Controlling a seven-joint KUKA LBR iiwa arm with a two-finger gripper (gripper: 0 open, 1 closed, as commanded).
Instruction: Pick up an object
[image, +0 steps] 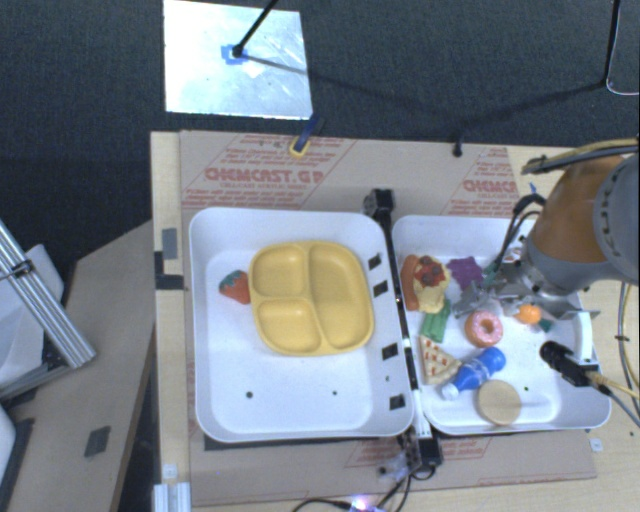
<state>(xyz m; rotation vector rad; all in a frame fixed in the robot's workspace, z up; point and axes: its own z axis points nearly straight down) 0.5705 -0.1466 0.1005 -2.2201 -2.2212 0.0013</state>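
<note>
Nothing lifted yet. Gripper (497, 290) low over the right bin (560, 410), among the toys, just beside the donut (485, 327) and purple piece (465, 270). Jaw state: cannot tell, hidden in clutter. Grasp and lift still to do. Left bin (215, 330): yellow plate (308, 297), strawberry (235, 286).

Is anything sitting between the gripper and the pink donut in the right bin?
Nothing visible. The gripper hangs just above-left of the donut, with bare bin floor between them. The purple toy and blue bottle lie to either side, off that path.
</note>
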